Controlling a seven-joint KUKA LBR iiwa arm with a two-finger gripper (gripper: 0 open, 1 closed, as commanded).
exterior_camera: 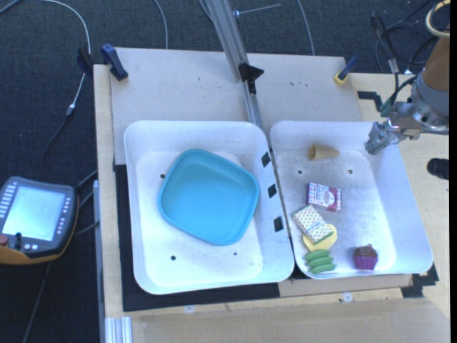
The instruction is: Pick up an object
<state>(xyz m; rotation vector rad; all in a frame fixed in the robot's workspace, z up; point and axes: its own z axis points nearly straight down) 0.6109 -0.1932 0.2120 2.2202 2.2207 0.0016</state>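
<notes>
Two white bins sit side by side on the bench. Left bin (139,148) holds a blue plate (208,196), lying flat near its centre. Right bin (400,191) holds the small items: a cone (323,151) at about 11 o'clock in the bin, a pink box (323,196) near centre, a checked packet (310,220) just below it at 7 o'clock, resting on or against a yellow piece (319,235), then a green pod (320,261) at 6 o'clock by the lower rim, and a purple item (365,256) at 5 o'clock. Arm enters from 3 o'clock of the view. Gripper (377,138) hangs over the bin's upper right corner, at roughly 1 o'clock of the bin, well apart from the pile and nearest the cone. Nothing sits between its fingers; whether they are spread or pressed together I cannot tell at this size and angle. Task stage, by my reading: early. No object lifted, all items lying in the bins, no target clearly chosen. Left to do: travel toward an item, descend, close, lift. The cone and the pink box lie apart from their neighbours and look the easier picks; the packet, yellow piece and pod crowd together.
</notes>
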